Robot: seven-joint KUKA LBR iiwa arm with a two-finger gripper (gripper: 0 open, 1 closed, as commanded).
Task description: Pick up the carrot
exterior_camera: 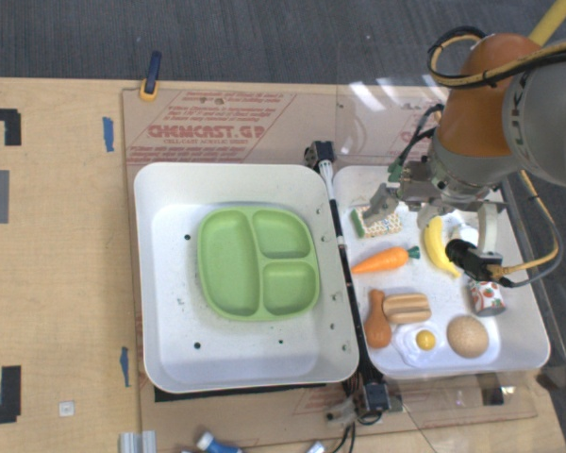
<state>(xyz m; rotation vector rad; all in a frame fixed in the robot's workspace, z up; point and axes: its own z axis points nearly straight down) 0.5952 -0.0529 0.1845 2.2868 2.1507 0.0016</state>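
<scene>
The surface (57, 253) carries two white bins. The left bin (160, 281) holds a green tray (259, 264). The arm (495, 92) reaches over the right bin (528, 333), its gripper (434, 196) hanging above the bin's far end; whether it is spread or closed, I cannot tell. The banana (439, 243) lies just right of the carrot (382, 260), which rests untouched near the bin's middle, below the gripper. Nearer lie a hot dog (406, 307), drumstick (377, 321), potato (467, 336) and fried egg (421, 341).
</scene>
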